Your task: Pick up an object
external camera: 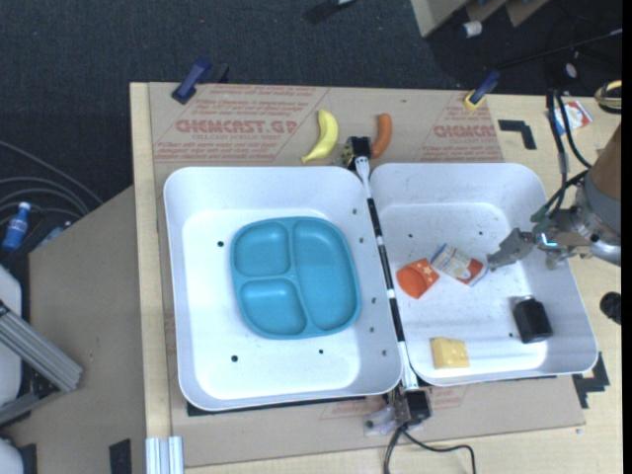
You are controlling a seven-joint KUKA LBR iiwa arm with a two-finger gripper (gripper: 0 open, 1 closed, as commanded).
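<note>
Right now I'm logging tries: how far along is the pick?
Done: the gripper has reached over the right bin. In hand: nothing seen between its fingers. Left: the grasp itself; the small carton beside the gripper, orange piece, yellow block and black object all lie on the bin floor.

Taking the divided plate (294, 289) as the anchor: it sits in the left bin (188, 265). Right of it, in the right bin (513, 181), a pouch (417, 278), then a small packet (459, 264), a block (449, 353) nearer the front, and what's probably a box (531, 320) farthest right. Behind the plate, on the bench (247, 121), a banana (322, 136) and carrot (380, 134).
</note>
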